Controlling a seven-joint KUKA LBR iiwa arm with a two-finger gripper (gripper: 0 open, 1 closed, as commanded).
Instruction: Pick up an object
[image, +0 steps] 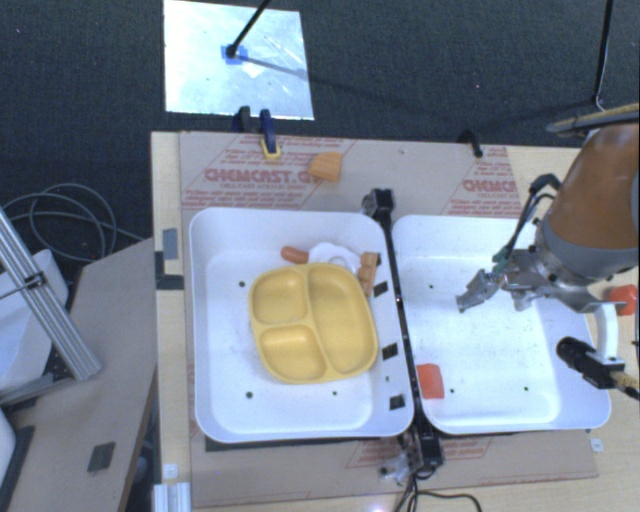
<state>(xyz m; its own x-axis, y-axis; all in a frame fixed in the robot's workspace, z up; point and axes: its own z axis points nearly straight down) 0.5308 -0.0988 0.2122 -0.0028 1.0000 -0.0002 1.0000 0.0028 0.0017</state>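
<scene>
My gripper (473, 296) hangs over the middle of the right bin (500, 415), with nothing seen in it. A small red-orange block (429, 380) lies near that bin's front left corner, well below and left of the gripper. In the left bin (225, 400) a yellow divided plate (312, 322) takes up the centre. Behind the plate lie an orange sausage-shaped piece (295, 255), a white piece (330, 256) and a small tan block (368, 270).
An orange wedge (325, 166) rests on the board behind the left bin, near a blue and yellow clamp (266, 132). A black divider rail (395, 320) runs between the bins. A shiny sheet (238, 58) lies on the floor beyond.
</scene>
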